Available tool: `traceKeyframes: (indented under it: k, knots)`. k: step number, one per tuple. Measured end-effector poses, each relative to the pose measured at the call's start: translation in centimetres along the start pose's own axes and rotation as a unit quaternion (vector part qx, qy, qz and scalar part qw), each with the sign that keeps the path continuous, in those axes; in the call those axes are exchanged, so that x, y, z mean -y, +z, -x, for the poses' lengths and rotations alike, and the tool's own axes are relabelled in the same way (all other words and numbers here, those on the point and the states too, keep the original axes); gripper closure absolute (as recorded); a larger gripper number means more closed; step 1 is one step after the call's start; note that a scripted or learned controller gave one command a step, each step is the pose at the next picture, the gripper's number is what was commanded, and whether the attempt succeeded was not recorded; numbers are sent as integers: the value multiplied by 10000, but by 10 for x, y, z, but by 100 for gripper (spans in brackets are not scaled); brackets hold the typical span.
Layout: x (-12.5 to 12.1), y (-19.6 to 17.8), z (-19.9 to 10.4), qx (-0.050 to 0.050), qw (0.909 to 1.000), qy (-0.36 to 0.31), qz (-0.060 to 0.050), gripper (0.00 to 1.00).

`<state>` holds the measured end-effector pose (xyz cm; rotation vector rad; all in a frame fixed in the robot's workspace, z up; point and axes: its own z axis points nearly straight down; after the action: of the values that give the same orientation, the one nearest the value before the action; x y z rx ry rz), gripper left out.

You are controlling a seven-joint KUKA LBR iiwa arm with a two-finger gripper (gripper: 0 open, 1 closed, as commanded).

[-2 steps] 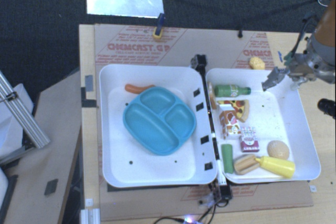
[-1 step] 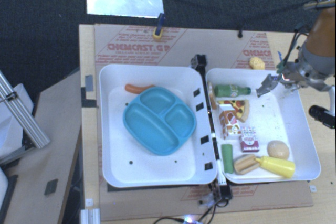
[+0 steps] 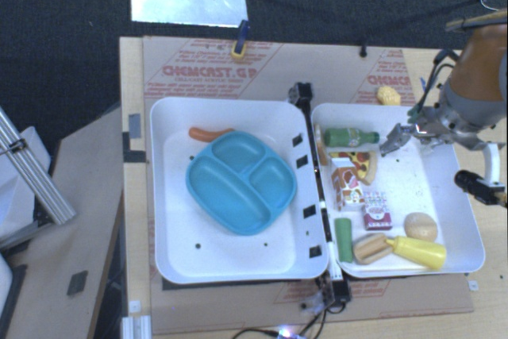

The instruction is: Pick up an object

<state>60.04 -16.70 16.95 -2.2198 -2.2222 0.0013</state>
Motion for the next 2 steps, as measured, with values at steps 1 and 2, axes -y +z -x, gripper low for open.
traceKeyframes:
  k: [1, 2]
  knots:
    - [10, 55, -3, -6, 10000, 0, -9, 0]
    - [8, 83, -4, -6, 10000, 1, 15, 0]
